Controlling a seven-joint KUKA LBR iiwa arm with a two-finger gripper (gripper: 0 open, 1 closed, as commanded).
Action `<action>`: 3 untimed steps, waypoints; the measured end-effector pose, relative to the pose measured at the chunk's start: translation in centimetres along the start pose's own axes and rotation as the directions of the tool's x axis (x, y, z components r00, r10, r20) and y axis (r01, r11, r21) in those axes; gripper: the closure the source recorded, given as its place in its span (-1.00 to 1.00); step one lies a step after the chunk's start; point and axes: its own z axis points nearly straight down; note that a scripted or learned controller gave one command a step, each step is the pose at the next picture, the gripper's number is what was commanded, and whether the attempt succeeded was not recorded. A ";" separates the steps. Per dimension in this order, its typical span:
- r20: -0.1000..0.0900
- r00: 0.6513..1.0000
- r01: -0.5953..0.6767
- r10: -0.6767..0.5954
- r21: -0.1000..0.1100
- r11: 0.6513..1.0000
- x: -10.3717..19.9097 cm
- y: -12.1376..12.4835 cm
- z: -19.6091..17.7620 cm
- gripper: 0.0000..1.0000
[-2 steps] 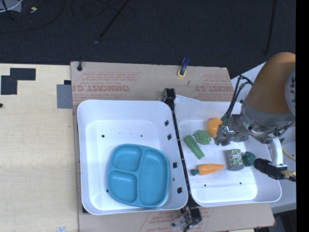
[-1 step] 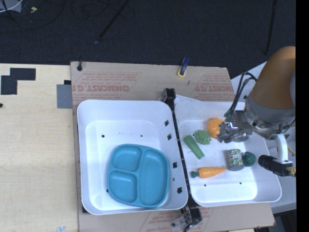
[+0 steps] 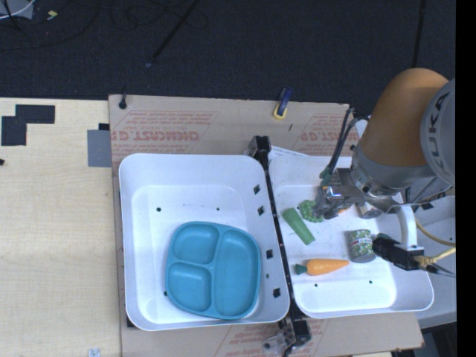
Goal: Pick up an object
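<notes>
Your gripper hovers centre-right over the green toy, fingers' state I cannot tell — centre on it before closing.

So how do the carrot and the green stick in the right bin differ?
The carrot is orange with a green stem end; the green stick is plain green. The carrot tapers and lies nearly level across the view; the green stick is flat-sided and lies diagonally. Both lie loose in the right bin.

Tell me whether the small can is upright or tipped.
Upright: the small green-labelled can shows its round top to the camera, standing in the right white bin.
</notes>
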 end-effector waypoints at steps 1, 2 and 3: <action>0.001 1.000 -0.001 0.001 0.000 1.000 5.8 1.0 0.6 1.00; 0.001 1.000 -0.001 0.001 -0.001 1.000 11.3 3.6 0.7 1.00; 0.003 1.000 -0.004 0.004 0.000 1.000 10.7 3.7 0.8 1.00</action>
